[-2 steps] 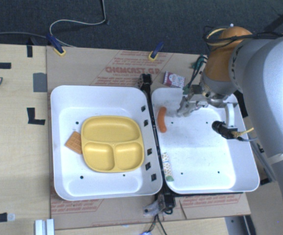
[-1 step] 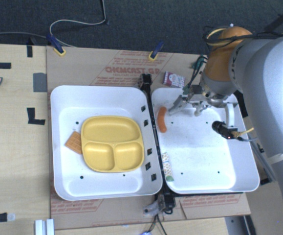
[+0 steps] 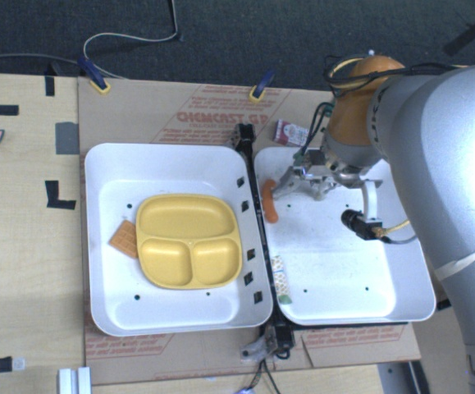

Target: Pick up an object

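An orange carrot-shaped piece [image 3: 268,203] lies in the right bin [image 3: 344,302] against its left wall. My gripper [image 3: 303,188] hangs over the upper part of that bin, just right of the orange piece. Its fingers [image 3: 283,186] are spread open with nothing between them, and the left fingertip is close to the orange piece. A small patterned packet [image 3: 280,278] lies lower down along the same left wall.
The left bin [image 3: 106,302] holds a yellow divided plate [image 3: 189,240] with a tan cracker-like piece [image 3: 124,238] sticking out from under its left side. A small wrapper [image 3: 289,131] lies on the cardboard behind the right bin. The arm's grey body covers the right side.
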Controlling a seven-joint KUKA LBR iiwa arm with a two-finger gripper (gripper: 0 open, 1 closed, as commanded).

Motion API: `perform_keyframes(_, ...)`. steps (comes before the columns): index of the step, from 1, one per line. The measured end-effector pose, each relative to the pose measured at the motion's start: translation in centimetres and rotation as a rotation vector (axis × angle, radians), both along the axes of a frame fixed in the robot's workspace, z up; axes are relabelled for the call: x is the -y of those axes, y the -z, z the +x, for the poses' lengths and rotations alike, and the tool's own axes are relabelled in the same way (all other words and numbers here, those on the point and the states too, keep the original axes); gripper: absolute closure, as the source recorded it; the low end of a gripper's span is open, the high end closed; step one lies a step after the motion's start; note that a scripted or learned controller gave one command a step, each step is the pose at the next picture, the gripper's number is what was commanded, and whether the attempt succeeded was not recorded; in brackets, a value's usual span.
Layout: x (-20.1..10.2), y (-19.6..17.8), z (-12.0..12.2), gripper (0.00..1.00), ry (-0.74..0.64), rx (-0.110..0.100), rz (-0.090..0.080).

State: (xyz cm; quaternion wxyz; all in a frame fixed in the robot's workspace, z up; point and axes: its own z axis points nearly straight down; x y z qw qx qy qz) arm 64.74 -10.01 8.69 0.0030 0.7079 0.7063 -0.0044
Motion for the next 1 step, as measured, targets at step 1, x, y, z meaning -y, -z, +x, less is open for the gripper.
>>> perform_keyframes(1,-0.31,-0.92,0.06,1.00,-0.002,0.002,0.004)
